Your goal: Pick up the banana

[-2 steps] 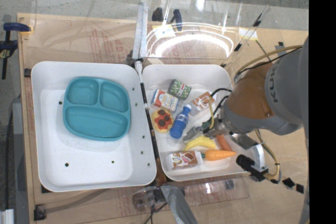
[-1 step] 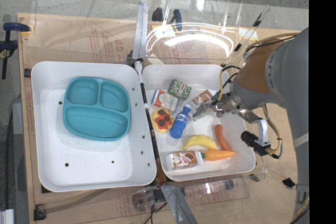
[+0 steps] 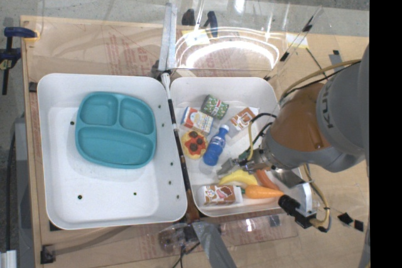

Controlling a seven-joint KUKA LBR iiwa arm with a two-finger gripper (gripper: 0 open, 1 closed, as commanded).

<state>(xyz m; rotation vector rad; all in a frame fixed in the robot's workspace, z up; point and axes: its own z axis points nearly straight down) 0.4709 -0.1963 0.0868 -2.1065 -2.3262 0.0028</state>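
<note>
The banana (image 3: 239,179) lies near the front edge of the right bin (image 3: 271,92), touching the carrot (image 3: 262,192) and just beside the carton (image 3: 221,194). The tool (image 3: 242,166) sits directly above it; its opening cannot be determined. Risk, as judged: crowding neighbours may deflect a finger, causing a carrot grasp or a slip.
</note>
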